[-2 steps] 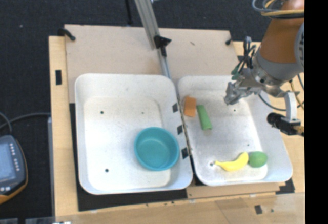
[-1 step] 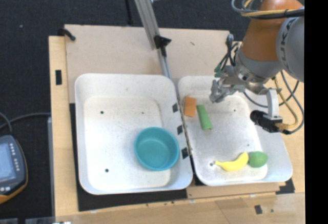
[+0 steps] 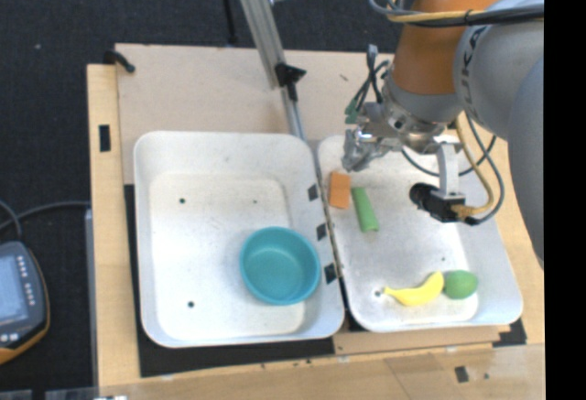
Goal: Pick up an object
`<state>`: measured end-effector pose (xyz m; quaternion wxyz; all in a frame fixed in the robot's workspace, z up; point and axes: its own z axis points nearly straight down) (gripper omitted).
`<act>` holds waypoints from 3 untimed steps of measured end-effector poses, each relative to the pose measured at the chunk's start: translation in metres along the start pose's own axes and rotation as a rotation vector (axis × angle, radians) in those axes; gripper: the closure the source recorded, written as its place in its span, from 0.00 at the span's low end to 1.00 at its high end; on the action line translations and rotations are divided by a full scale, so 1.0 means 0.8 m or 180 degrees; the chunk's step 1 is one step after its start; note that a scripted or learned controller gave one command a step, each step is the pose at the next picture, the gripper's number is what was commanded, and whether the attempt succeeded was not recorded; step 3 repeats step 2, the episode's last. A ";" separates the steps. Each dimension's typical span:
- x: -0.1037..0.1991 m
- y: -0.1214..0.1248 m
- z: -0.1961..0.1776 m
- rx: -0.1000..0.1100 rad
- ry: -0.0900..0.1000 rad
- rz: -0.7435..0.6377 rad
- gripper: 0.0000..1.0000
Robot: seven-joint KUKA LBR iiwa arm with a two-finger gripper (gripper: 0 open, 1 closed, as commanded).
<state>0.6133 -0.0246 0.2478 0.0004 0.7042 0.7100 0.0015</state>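
Note:
My gripper [image 3: 358, 151] hangs over the far left corner of the right bin [image 3: 485, 252], just above an orange block [image 3: 340, 190]. A green cylinder [image 3: 365, 209] lies beside that block, to its right. At the near edge of the same bin rest a yellow banana [image 3: 414, 292] and a green round fruit [image 3: 460, 284]. Nothing shows between my fingers, and their spread is too small and cluttered to judge.
A teal bowl [image 3: 279, 264] sits in the left bin [image 3: 183, 206], near its right wall. A slanted metal pole [image 3: 261, 18] rises behind the bins. A black cable connector [image 3: 438, 203] hangs from the wrist over the right bin.

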 end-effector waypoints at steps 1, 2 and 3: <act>0.059 0.007 0.015 0.0012 -0.0004 0.0007 1.00; 0.112 0.015 0.011 0.0004 -0.0001 0.0006 1.00; 0.112 0.015 0.011 0.0004 -0.0001 0.0006 1.00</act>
